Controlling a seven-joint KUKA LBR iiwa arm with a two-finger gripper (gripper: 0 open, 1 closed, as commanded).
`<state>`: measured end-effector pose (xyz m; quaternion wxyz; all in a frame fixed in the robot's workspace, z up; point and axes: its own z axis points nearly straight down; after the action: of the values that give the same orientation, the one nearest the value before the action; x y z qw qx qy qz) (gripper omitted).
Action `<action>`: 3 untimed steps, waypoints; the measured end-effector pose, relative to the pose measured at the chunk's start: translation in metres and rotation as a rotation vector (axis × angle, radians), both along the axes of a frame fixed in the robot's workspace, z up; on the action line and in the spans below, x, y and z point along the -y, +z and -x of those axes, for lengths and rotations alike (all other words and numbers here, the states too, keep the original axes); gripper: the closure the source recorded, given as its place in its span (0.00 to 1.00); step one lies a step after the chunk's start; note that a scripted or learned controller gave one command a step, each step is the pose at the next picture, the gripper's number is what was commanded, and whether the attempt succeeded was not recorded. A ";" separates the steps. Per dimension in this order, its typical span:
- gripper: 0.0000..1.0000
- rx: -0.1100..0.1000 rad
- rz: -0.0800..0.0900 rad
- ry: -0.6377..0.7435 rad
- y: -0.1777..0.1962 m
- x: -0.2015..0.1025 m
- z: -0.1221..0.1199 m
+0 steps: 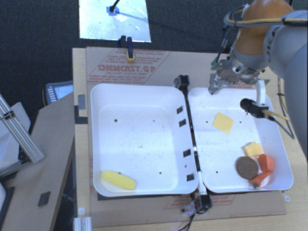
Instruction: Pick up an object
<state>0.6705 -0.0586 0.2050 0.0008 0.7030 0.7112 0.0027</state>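
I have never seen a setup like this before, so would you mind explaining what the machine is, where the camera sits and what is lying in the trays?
This is one picture, taken by a fixed camera above a bench, looking down at a slant. The grey machine with the orange band is a robot arm reaching in from the right. At its tip is the pincer, hanging over the far edge of the right bin; nothing is visible in its grip.

Two shallow white bins sit side by side. The left bin contains a yellow corn cob in its near corner. The right bin contains a flat yellow square, and near its front corner a small yellow block, a brown disc and orange pieces clustered together.
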 end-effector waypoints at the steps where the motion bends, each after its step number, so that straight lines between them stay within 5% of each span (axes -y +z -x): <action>1: 1.00 0.003 0.000 -0.001 0.056 -0.058 0.001; 2: 1.00 0.009 -0.001 0.003 0.164 -0.158 0.001; 3: 1.00 -0.005 -0.001 0.001 0.156 -0.238 0.056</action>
<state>0.6148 0.1794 0.3607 -0.0012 0.7026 0.7116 0.0011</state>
